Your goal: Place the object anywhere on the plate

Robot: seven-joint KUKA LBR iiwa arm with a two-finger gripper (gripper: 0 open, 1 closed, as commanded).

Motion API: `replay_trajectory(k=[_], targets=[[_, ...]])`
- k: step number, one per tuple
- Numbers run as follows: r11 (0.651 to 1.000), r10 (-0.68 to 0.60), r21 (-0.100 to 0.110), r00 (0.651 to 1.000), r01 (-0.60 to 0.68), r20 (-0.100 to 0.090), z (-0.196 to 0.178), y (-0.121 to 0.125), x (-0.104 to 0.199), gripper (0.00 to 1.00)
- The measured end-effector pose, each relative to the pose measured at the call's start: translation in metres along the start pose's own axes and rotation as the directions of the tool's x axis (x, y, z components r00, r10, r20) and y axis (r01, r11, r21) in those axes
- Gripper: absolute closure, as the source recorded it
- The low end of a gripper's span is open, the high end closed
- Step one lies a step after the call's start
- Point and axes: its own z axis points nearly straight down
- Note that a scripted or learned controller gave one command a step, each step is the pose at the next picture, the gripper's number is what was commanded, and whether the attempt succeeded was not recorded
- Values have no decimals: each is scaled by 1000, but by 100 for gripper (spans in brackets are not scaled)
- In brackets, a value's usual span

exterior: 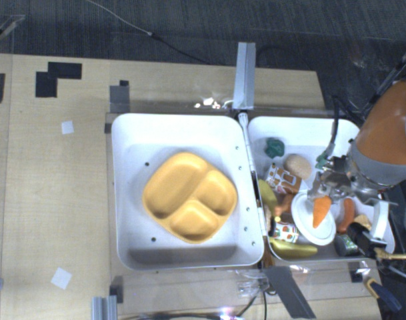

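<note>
Below, pale wooden bench point(49, 199), two white bins point(129, 245); end effector point(323, 189) grip state indiscernible.

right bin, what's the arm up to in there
The arm's gripper is down in the right bin, over a pile of toy food. Just below it, a carrot lies on a small white dish, with a banana along the bin's near edge. The yellow divided plate sits in the left bin with nothing on it, so nothing has been placed yet.
</note>
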Motion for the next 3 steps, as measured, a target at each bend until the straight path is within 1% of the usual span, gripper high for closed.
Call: replay_trajectory(k=[1,2,3], targets=[[984,-177,1,984,177,-2,22,18,78,100],[1000,-27,-1,1000,27,-5,-27,36,187,100],[1000,-21,0,1000,21,-2,-27,37,182,0]])
